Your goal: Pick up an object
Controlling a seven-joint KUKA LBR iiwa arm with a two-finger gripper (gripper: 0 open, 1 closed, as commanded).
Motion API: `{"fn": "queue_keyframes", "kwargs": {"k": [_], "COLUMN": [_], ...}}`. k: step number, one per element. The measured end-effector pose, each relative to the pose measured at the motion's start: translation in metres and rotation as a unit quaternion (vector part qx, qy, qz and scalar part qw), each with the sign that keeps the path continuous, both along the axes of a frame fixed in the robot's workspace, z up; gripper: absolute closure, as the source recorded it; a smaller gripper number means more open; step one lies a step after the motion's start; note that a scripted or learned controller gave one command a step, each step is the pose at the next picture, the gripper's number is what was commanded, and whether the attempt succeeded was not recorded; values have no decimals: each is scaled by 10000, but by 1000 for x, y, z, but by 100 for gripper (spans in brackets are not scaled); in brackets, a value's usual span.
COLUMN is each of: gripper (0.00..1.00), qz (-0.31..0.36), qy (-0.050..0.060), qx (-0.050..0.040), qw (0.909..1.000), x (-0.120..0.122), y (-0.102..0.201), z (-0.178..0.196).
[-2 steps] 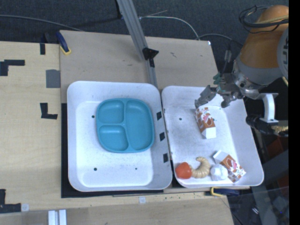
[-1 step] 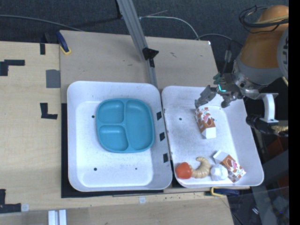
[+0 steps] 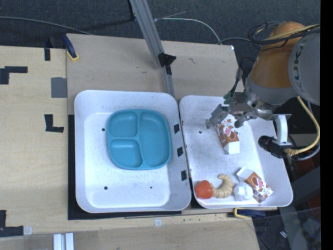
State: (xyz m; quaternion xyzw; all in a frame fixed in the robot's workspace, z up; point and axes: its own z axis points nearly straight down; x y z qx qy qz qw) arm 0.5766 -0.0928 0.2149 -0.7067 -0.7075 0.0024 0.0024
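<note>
Along the bottom edge of the frame runs the wooden bench (image 3: pixel 31 155), marked with a few strips of black tape on its left side. Just above that edge sit the two white bins side by side: the left bin (image 3: pixel 88 191) fills the lower middle of the frame and the right bin (image 3: pixel 200 150) lies to its right, their rims touching down the centre. In the lower corner of the right bin a small cluster rests close together: a red tomato (image 3: pixel 204 189) at the left, a tan croissant (image 3: pixel 225 186) curled just beside it, a white lump (image 3: pixel 241 192) next to that, and a red and white packet (image 3: pixel 255 185) lying tilted at the lower right. Higher in the same bin, right of centre, a red and white carton (image 3: pixel 229 135) lies at a slant on the bin floor. The gripper (image 3: pixel 225 120) hangs directly over the carton's upper end, its dark fingers spread to either side of that end; whether they press on the carton or merely straddle it I cannot tell. In the left bin a teal plate (image 3: pixel 139 139) with three compartments lies flat, toward the bin's upper part. The grey arm with its orange band (image 3: pixel 276 61) comes in from the upper right of the frame, with cables (image 3: pixel 304 139) looping beside it. Farther up, a grey metal pole (image 3: pixel 148 27) slants from the top centre of the frame down to the bins' upper rims, and beyond the bench lies dark carpet (image 3: pixel 52 4).
</note>
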Motion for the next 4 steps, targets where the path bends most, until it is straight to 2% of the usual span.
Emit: {"fn": "queue_keyframes", "kwargs": {"k": [1,2,3,4], "gripper": [0,0,100,100], "qz": [2,-1,10,-5], "qy": [0,6,-15,-48], "qx": [-1,0,4,-4], "qw": [10000,10000,10000,10000], "x": [2,-3,-1,0], "y": [4,-1,0,-9], "z": [-45,-108,-94,-47]}}
